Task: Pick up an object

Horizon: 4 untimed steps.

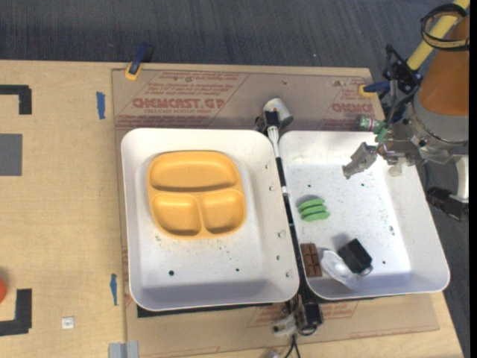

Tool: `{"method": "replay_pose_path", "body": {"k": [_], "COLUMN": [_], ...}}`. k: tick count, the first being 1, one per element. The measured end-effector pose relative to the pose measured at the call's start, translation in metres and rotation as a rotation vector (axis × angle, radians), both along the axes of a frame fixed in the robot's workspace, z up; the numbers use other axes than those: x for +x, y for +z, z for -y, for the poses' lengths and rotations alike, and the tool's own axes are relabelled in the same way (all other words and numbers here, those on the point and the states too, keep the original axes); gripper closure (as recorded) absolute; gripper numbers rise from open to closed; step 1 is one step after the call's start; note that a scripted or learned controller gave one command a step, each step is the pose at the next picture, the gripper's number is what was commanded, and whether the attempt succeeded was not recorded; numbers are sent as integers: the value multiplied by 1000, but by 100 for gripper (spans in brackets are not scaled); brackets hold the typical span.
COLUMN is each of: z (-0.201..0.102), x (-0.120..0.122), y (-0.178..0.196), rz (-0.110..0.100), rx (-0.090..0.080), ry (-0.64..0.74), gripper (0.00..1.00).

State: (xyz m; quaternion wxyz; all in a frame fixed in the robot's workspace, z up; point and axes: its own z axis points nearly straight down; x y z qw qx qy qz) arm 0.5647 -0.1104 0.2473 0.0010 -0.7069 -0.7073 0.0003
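Two white bins side by side on bench. Left bin (pixel 141 200) holds yellow divided tray (pixel 197 192). Right bin (pixel 417 222) holds green ridged piece (pixel 314 209) near centre, black block (pixel 356 255) at 6 o'clock touching clear spoon (pixel 335 265), brown chocolate bar (pixel 311 259) at 7 o'clock. Gripper (pixel 363 159) hovers at 12 o'clock, nothing between fingers; spread unclear.

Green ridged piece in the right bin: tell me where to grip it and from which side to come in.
Take the green ridged piece across its narrow span, coming straight down from above. It lies flat on the right bin floor with bare space all round, so the fingers could probably drop on either side. Its ridges run along its long axis, so closing across them should help against slipping. The gripper sits up and to its right.
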Motion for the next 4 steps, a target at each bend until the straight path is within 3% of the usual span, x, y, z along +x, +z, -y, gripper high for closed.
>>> {"method": "replay_pose_path", "body": {"k": [1, 2, 3, 4], "z": [-14, -13, -15, -62], "x": [-85, -84, -84, -80], "y": [-120, -161, -152, -63], "rz": [0, 4, 6, 2], "rx": [0, -2, 0, -1], "ry": [-143, 135, 135, -324], "gripper": [0, 0, 100, 100]}}
